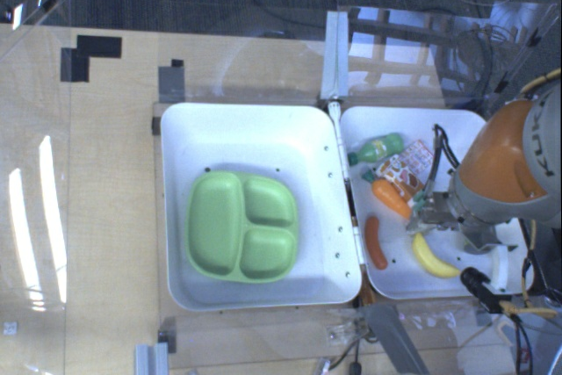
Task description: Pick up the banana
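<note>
Camera view shows you the banana (434, 258) lying in the right bin (386, 281), near its front, beside a red sausage (376, 242) and a carrot (391, 198). Your gripper (428, 216) hangs just above the banana's upper end; you cannot tell its state.

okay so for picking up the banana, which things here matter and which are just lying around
Matter: banana; end effector just above it; right bin holding it.

Lying around: carrot, red sausage, green bottle, snack packet, green divided plate in the left bin.
</note>
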You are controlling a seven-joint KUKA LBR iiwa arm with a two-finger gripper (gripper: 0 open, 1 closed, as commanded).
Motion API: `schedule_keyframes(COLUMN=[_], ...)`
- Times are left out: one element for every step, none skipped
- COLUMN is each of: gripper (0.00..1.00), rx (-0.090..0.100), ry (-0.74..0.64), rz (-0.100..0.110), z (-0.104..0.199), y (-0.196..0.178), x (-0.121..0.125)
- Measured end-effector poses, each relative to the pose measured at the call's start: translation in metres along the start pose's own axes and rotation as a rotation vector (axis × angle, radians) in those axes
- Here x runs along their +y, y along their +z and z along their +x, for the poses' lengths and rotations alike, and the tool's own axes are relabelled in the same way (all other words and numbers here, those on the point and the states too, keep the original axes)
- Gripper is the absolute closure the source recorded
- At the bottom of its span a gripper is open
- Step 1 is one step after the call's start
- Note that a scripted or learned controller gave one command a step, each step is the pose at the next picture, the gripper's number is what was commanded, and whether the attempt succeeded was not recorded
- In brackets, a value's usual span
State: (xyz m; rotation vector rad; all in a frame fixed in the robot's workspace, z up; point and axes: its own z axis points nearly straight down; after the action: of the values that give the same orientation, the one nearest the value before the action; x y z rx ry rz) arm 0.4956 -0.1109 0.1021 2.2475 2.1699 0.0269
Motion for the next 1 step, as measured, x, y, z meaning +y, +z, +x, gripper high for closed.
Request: schedule_keyframes(gripper=[1.00], rx=[0.000], ry=[-0.037], rz=[0.016], z=[0.0600], y=[-0.1187], x=[0.0237])
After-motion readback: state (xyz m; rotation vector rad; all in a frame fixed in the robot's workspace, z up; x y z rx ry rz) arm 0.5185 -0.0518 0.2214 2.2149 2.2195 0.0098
